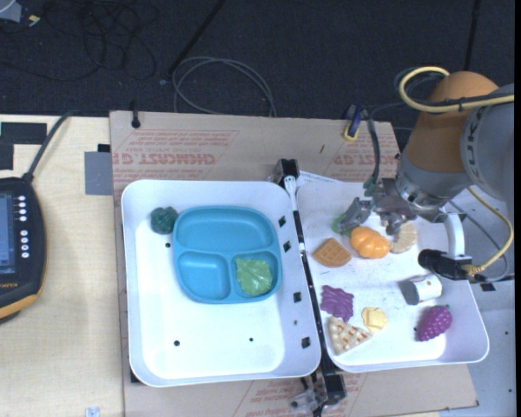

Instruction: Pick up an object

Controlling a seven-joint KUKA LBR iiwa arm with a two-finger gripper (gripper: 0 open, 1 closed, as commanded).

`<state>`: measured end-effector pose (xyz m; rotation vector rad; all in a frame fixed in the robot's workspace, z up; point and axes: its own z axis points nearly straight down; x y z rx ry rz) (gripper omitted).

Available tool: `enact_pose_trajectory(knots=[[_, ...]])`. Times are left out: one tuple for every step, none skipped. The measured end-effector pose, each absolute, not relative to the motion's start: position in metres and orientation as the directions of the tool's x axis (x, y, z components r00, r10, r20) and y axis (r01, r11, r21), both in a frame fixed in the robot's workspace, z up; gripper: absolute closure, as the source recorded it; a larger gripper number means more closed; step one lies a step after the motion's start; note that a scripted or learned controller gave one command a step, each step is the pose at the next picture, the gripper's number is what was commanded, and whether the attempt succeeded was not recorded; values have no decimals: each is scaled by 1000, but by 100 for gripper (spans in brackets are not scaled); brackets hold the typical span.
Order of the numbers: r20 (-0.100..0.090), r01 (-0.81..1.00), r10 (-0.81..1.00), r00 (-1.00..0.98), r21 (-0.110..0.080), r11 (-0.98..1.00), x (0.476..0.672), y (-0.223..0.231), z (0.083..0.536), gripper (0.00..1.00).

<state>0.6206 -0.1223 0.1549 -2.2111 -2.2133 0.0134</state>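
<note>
Orange toy (369, 242) mid right bin (478, 341), pincer (378, 218) spread wide just above

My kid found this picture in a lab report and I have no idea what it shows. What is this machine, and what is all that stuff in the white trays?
It is a single camera view from above a bench, looking down at a slant. The grey and orange shape on the right is a robot arm, and its claw hangs low over the right bin. That bin holds toy food: an orange piece just under the claw, a waffle-like wedge, purple grapes and other small pieces. The left bin holds a blue divided plate with a green lettuce-like toy in one compartment. I cannot tell whether the claw grips anything.
</note>
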Motion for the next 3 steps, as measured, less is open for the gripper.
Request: enact_pose_trajectory(knots=[[0, 1000, 1000, 1, -7, -1, 639, -148, 83, 0], [0, 1000, 1000, 4, -2, -4, 641, -150, 98, 100], [0, 1000, 1000, 4, -3, -4, 641, -150, 98, 0]])
